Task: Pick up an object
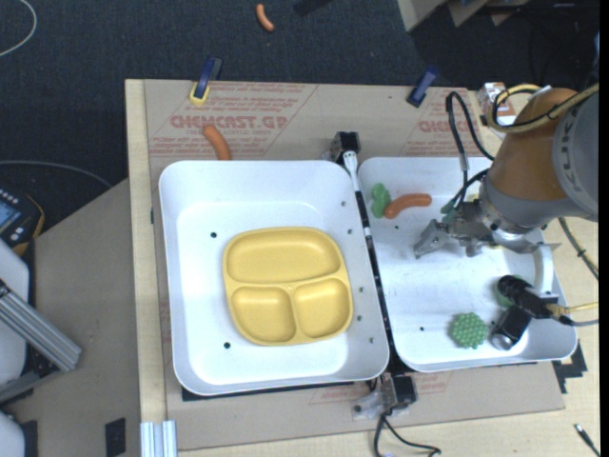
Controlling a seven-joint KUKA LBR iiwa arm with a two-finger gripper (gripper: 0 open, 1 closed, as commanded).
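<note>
Sausage (409, 203) - orange-red, smooth, slightly curved - lies in the right bin's (409, 303) far-left corner, long axis across the bin, left end dipping nearside. Green piece (381, 198) sits just beside that end, by the bin's left wall. Gripper (428, 241) is just nearside of the sausage, fingers spread, nothing between them. Bin's middle floor is bare - bumpy green ball (467, 329) by its near rim.

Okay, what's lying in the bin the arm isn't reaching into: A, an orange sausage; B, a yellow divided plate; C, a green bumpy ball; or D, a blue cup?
B: the yellow divided plate lies in the middle of that bin, while the green ball and the orange sausage are in the other bin with the gripper.
</note>
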